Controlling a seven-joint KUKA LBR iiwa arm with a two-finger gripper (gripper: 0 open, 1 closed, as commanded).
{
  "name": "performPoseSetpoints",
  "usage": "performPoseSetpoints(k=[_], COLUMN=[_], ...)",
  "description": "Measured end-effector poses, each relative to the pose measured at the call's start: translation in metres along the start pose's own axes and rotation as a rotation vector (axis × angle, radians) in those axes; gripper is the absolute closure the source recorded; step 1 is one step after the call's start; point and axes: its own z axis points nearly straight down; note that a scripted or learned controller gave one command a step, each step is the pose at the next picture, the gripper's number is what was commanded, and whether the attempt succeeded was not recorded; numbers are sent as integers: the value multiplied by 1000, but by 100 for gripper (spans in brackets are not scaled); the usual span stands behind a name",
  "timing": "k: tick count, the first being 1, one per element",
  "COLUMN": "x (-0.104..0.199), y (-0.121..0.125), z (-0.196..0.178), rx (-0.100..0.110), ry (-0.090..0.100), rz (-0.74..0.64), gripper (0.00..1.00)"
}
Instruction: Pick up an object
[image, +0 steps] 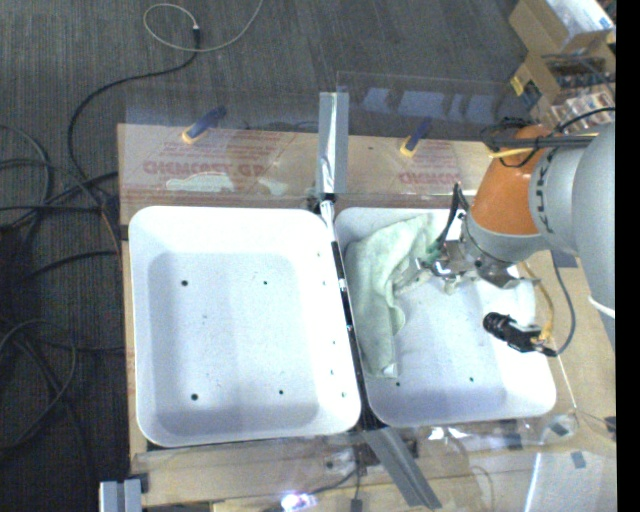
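A pale green cloth lies crumpled along the left side of the right bin, its upper part bunched toward the bin's back. My gripper is low in the right bin at the cloth's upper right edge, under the orange band of the arm. The wrist hides the fingers, so I cannot tell whether the cloth is between them.
The left bin sits beside the right one, with a metal divider post at the back between them. A black connector with a cable hangs off the arm over the right bin. Cardboard boxes stand at the back right.
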Motion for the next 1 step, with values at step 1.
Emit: performPoseSetpoints(k=[1], x=[17], y=[53], z=[3], rx=[-9], ry=[-6], rz=[-21], gripper=[0])
